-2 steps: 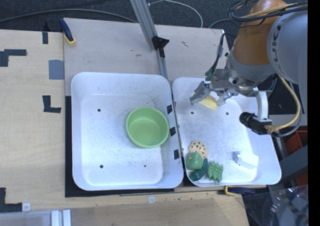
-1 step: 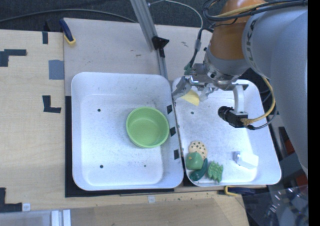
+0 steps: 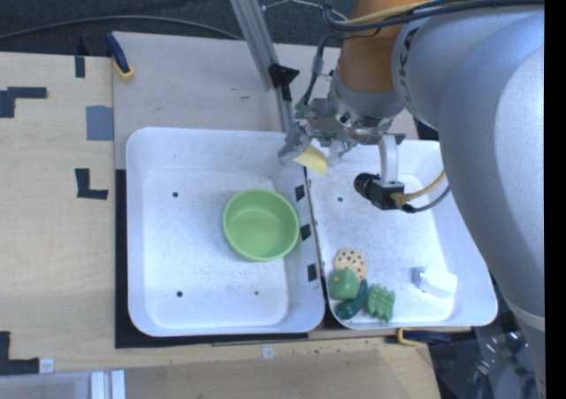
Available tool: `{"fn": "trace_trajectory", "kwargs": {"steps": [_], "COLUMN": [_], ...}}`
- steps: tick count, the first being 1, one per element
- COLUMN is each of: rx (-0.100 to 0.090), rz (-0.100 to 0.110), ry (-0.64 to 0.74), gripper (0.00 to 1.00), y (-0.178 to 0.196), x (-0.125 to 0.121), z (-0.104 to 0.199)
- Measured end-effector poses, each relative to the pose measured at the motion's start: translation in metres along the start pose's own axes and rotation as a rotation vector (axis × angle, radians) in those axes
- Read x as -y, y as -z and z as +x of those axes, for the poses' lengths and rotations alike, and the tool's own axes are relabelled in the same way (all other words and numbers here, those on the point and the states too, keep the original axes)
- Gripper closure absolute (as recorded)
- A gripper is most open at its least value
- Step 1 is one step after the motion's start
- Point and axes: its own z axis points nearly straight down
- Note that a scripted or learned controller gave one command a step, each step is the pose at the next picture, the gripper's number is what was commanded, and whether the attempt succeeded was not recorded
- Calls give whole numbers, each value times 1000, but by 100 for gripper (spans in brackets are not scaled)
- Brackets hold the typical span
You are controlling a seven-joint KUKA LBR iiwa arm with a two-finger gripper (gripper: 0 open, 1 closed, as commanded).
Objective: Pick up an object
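Observation:
My gripper (image 3: 313, 150) hangs over the far end of the divide between the two bins, below the orange wrist band. A small pale yellow block (image 3: 311, 159) sits between its fingers, and the gripper is shut on it. The block is lifted a little above the bin rim. In the left bin (image 3: 159, 211) a green bowl (image 3: 261, 224) stands upright near the middle. At the near end of the right bin (image 3: 460, 291) lie a tan dotted cookie-like piece (image 3: 350, 259), a green round toy (image 3: 345, 283), a dark green leafy toy (image 3: 380, 302) and a small white piece (image 3: 433, 281).
A slanted metal pole (image 3: 252, 17) crosses above the far edge of the left bin, close to the gripper. The grey arm covers the right bin's far right side. A black cylinder with a yellow cable (image 3: 382, 191) hangs from the wrist over the right bin.

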Motion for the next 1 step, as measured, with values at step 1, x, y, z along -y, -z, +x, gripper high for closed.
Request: {"fn": "trace_trajectory", "kwargs": {"steps": [1], "rx": [0], "rz": [0], "ry": [0], "gripper": [100], "y": [-6], "x": [-23], "z": [43]}}
